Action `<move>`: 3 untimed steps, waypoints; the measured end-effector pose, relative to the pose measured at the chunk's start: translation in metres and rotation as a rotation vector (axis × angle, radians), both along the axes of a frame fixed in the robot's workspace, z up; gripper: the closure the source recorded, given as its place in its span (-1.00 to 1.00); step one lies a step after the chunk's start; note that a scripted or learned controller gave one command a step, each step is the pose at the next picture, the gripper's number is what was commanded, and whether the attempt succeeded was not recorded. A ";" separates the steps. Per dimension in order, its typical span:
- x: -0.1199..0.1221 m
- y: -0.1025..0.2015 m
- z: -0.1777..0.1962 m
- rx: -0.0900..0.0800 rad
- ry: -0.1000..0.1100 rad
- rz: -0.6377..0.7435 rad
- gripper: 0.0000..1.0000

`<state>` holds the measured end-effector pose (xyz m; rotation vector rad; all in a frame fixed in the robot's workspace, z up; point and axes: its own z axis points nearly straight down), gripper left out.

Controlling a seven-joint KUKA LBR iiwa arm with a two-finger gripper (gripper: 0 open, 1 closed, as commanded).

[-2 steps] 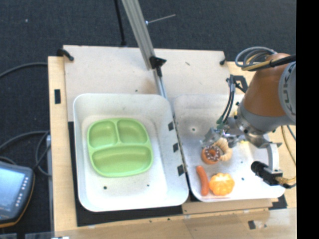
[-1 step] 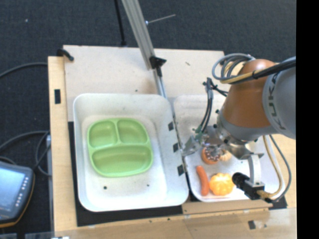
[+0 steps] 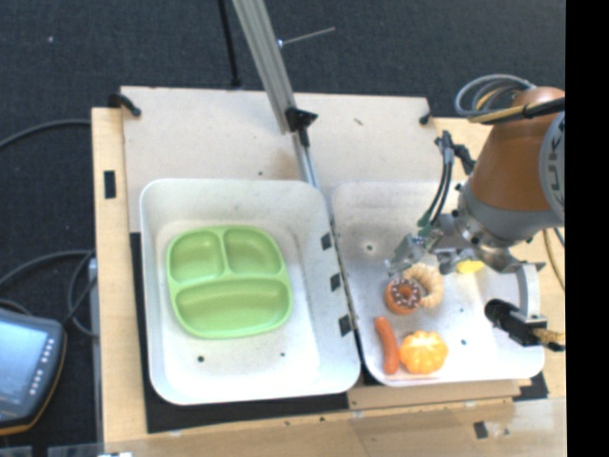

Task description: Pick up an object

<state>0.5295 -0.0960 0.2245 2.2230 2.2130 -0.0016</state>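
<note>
The pale, matte bench (image 3: 219,131) carried two shallow white bins with rounded corners, side by side. The left bin (image 3: 238,288), its smooth floor faintly speckled, held a glossy lime-green divided plate (image 3: 229,280) of moulded plastic, with two small compartments at the top and one long one below, lying flat near the bin's left half. The right bin (image 3: 362,227) held the loose objects, all gathered in its lower half: a ring-shaped doughnut (image 3: 414,290), tan on its outer rim with a dark, sprinkled topping toward its left side; a round, ribbed orange fruit (image 3: 423,351) with a dull waxy skin below it; and a slim, tapered orange carrot (image 3: 386,344) lying just left of the fruit and touching or nearly touching it. A small yellow piece (image 3: 468,267) showed to the right of the doughnut, mostly hidden under the arm. The arm (image 3: 519,174), a bulky rounded casing in glossy orange-brown, reached in from the right with cables looping above it. Its grey metal gripper (image 3: 417,252) hung just above the doughnut's upper edge, apparently close to or touching it, but whether it was spread or clenched could not be told, and nothing was visibly held in it. A ribbed aluminium bar (image 3: 268,50) crossed the bench at a slant from the top.
</note>
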 end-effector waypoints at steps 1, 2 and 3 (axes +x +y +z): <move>-0.038 0.100 0.115 0.007 -0.007 0.014 -1.00; 0.030 0.031 0.094 0.000 0.001 0.000 -1.00; 0.025 -0.031 0.085 0.000 0.003 -0.002 -1.00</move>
